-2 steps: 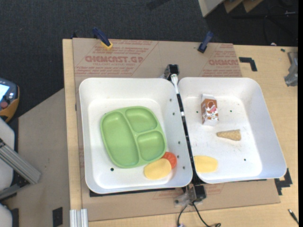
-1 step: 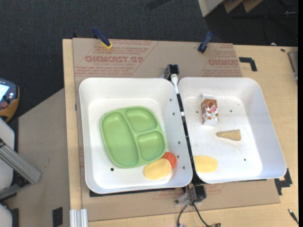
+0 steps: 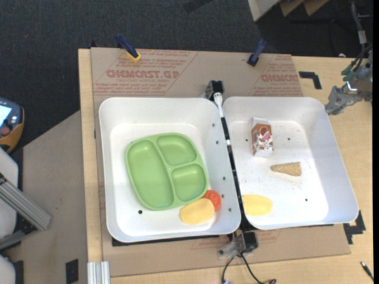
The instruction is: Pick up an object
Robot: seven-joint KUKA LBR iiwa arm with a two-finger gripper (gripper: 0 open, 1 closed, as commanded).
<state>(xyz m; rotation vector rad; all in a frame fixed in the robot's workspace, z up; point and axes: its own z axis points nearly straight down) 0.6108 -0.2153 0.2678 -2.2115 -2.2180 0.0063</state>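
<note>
The right bin point(image 3: 331, 158) holds a small milk carton point(image 3: 262, 138) standing near its back middle. A brown wedge of bread point(image 3: 287, 169) lies right of centre, and a flat yellow piece point(image 3: 257, 205) rests by the front left wall. In the left bin point(image 3: 109, 158) lies a green divided plate point(image 3: 166, 170), with a yellow lemon-like item point(image 3: 196, 213) and a small orange-red item point(image 3: 213, 199) at its front right corner. My gripper point(image 3: 337, 99) hangs at the view's right edge, just outside the right bin's far right corner, away from every object.
The bins sit on a cardboard sheet point(image 3: 177, 70) held by two blue clamps point(image 3: 128, 47) at the back. A black divider clip point(image 3: 214, 90) marks the seam between the bins. Bare bin floor shows around the carton and the bread.
</note>
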